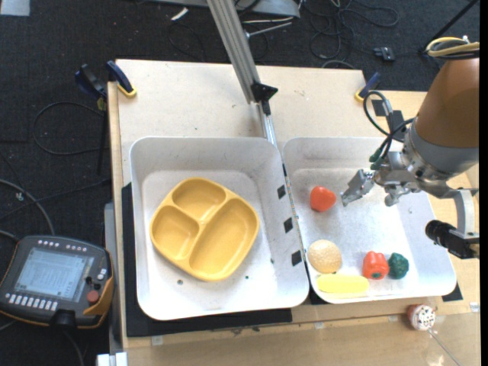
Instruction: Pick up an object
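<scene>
The right bin (415,235) holds a small red round fruit (322,198) near its left side. Along its front lie a beige round piece (325,255), a flat yellow piece (342,284), a red pepper (374,264) and a dark green piece (398,264). My gripper (374,194) hangs over the middle of the right bin, to the right of the red fruit and apart from it. It is open, its two fingers spread with nothing between them.
A yellow divided plate (203,227) lies in the left bin (145,166). A slanted metal pole (236,36) ends at the wall between the bins. A teach pendant (53,277) sits at the lower left, and a small ball (419,316) in front of the right bin.
</scene>
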You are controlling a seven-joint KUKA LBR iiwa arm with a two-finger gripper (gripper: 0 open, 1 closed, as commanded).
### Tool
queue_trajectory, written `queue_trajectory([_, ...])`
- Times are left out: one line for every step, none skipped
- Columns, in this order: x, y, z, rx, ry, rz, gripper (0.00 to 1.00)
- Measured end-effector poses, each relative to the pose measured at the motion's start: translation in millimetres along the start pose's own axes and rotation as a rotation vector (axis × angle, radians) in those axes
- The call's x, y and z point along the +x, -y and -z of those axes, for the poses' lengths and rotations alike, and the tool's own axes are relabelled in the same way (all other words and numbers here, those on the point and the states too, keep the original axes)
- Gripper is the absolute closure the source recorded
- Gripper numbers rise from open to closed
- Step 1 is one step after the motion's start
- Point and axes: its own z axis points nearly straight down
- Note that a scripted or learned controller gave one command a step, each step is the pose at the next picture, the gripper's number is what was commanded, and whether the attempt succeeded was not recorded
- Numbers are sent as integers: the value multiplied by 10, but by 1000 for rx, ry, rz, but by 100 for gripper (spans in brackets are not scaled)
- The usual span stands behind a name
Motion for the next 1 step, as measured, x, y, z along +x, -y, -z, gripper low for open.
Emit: queue_trajectory([34, 209, -1102, 10, -1, -1, 0])
